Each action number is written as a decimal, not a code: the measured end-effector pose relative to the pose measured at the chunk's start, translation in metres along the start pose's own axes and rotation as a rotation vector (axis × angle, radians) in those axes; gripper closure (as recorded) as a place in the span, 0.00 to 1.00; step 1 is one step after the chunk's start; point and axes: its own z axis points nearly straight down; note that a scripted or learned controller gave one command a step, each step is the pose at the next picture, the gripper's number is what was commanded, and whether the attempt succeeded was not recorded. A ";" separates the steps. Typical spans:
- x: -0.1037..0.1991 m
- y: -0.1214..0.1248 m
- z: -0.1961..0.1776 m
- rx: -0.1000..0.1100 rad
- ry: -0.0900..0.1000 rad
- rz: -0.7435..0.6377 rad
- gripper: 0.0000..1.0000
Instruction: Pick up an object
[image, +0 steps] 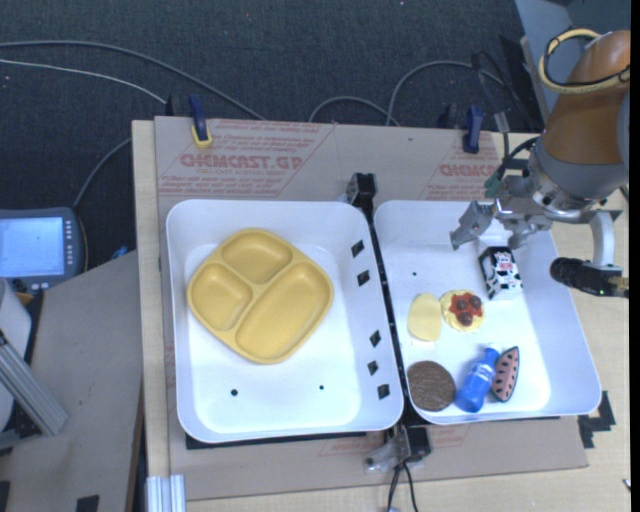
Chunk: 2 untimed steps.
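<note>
Pincer (493, 232) hangs spread and empty over your right bin (570, 310), just above the black-and-white toy (501, 272) lying near that bin's back right.

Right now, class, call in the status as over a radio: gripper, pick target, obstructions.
Gripper open, holding nothing, above right bin. Black-and-white toy just below it, not gripped. Nearest neighbour, pizza toy, lies apart; approach looks clear.

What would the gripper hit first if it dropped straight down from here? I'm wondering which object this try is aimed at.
Probably the black-and-white cow toy, lying just below the gripper in the right bin. Depth is unclear from this slanted view, so it could land on bare bin floor beside it.
</note>
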 end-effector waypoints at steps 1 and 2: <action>0.005 -0.001 0.061 0.004 0.000 0.000 0.00; 0.013 -0.003 0.105 0.003 0.000 0.000 0.00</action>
